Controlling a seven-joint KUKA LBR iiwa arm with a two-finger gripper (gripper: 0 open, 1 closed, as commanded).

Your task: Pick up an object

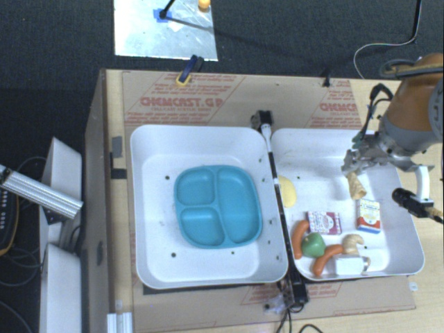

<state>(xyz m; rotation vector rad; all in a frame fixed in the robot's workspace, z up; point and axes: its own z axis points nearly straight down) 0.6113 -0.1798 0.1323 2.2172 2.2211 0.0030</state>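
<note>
At the far left of the frame a metal rail (41, 191) slants across white panels beside the bench (208, 99), whose brown top carries red lettering. Above it, in the upper left, a shiny sheet (149, 26) lies on the dark floor with a small orange ball (203, 3) on it. The left bin (149, 207) fills the centre-left and holds a blue divided plate (217, 206) with three compartments, lying flat near the bin's middle. Right of the dark divider between the bins, the right bin (312, 151) holds the loose things: a pale yellow piece (286, 191) against its left wall, then lower down an orange carrot-like piece (300, 237), a green piece (313, 243) touching it, and an orange sausage-like piece (326, 259) just below. A small red and white packet (324, 222) lies above these, a beige lump (352, 241) and a white block (352, 263) sit near the bin's lower edge, and a red and white carton (369, 215) stands further right. In the upper right of that bin the claw (357, 166) hangs from the grey arm with its orange band (416, 92), and a tan cone-shaped object (356, 184) sits directly under its tips, touching or nearly so; from this slant I cannot tell whether the claw is released or clenched, nor whether the cone is lifted off the bin floor.
</note>
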